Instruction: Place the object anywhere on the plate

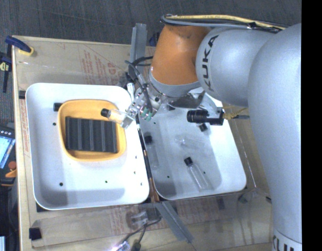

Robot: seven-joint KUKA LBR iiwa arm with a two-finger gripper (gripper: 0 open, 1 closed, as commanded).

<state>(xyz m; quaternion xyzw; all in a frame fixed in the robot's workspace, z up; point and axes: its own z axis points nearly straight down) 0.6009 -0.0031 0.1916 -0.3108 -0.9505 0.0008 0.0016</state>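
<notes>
- Camera view, starting at the left: the left bin (41, 187) sits on the table (88, 51) and carries the plate (72, 107), a yellow-rimmed dish with a dark ribbed centre, lying flat.
- Over the plate's upper right rim is the object (113, 114), a small clear vial with a black cap. The cap end points left, over the plate; the clear body runs right, toward me.
- My pincer (130, 114) meets the vial's right end, just at the wall between the two bins. The clear end appears to sit between my fingertips, so I judge that I am gripping the vial by its tail. The view is small there and I cannot vouch for how firm the hold is.
- On handling: I judge the vial light, stiff and smooth-walled, so it will slip easily and roll once it is let go. It may be glass and breakable. A hold across the body near its middle would be safer than this one at the end.
- Whether the vial rests on the rim or hangs just above it, I cannot tell.
- Further right, the right bin (234, 177) holds another vial (194, 172), well apart from my pincer.
- Beyond that rises my arm (255, 51), with its orange band (176, 54) above the wrist.
</notes>
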